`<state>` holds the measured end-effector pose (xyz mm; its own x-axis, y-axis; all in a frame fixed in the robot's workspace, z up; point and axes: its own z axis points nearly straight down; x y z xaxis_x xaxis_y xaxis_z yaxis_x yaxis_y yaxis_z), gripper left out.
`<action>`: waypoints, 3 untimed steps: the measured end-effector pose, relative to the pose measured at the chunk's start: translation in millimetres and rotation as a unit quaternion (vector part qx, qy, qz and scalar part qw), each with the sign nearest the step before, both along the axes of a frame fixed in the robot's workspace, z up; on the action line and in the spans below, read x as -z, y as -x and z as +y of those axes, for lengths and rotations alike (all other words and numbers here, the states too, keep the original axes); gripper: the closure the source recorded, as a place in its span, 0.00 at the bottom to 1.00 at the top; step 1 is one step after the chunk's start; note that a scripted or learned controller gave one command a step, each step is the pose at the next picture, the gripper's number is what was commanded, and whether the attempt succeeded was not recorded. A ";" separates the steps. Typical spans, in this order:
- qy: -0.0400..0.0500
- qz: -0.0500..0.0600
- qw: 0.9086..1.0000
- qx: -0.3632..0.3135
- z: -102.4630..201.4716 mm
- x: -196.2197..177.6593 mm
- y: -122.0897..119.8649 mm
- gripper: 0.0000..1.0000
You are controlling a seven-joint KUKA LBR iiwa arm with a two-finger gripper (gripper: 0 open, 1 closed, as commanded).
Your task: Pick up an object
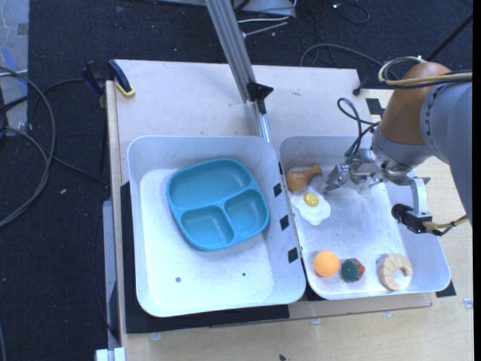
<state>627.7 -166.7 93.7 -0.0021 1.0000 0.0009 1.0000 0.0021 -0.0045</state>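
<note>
Camera view: a grey arm's gripper (336,177) hovers low in the right bin (428,247), fingers seemingly parted and empty beside a brown toy drumstick (302,177).

Nearest the fingertips, just to their left, the drumstick looks the likeliest pick; a fried egg (313,207) lies just below them, while an orange ball (325,264), a green-red piece (352,270) and a bagel (394,271) sit well apart along the near wall. A blue divided plate (217,202) occupies the left bin (150,277).

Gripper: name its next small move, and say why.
Probably a short drop toward the brown toy drumstick. The gripper hangs beside it in the right bin, nothing visibly held, while the fried egg and orange ball lie farther away.
</note>
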 end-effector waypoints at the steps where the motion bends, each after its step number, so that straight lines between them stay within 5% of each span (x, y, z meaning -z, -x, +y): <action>1: 0.001 -0.004 1.000 0.000 -0.7 -14.6 -2.0 1.00; 3: 0.002 -0.005 1.000 0.002 -6.6 -108.6 9.8 1.00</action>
